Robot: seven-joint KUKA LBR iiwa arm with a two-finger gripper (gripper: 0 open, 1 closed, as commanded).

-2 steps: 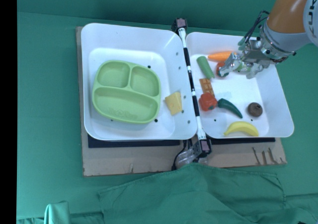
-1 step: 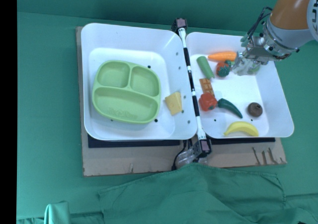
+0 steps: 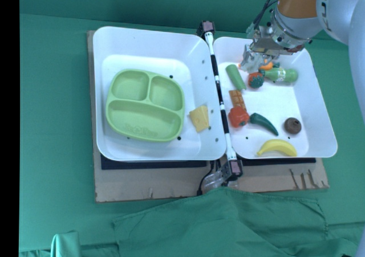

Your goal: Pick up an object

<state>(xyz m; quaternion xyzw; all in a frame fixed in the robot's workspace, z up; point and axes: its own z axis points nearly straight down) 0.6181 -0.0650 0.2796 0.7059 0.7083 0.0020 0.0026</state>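
My gripper (image 3: 251,61) hangs low over the back of the right bin (image 3: 319,107), reaching in from the upper right. Just below it lie a green cucumber (image 3: 235,77), a small red and green vegetable (image 3: 255,80), an orange carrot piece (image 3: 266,66) and a green bottle (image 3: 281,74). Nothing shows between the gripper and these items that I could call held. Further forward in the same bin are an orange block (image 3: 238,100), a red pepper (image 3: 238,117), a dark green chili (image 3: 264,123), a brown ball (image 3: 292,125) and a banana (image 3: 277,147).
The left bin (image 3: 108,42) holds a light green divided plate (image 3: 146,105) and a yellow cheese wedge (image 3: 199,118) by its right wall. A black and white divider (image 3: 219,88) runs between the bins. Green cloth (image 3: 228,221) lies bunched at the bench's front.
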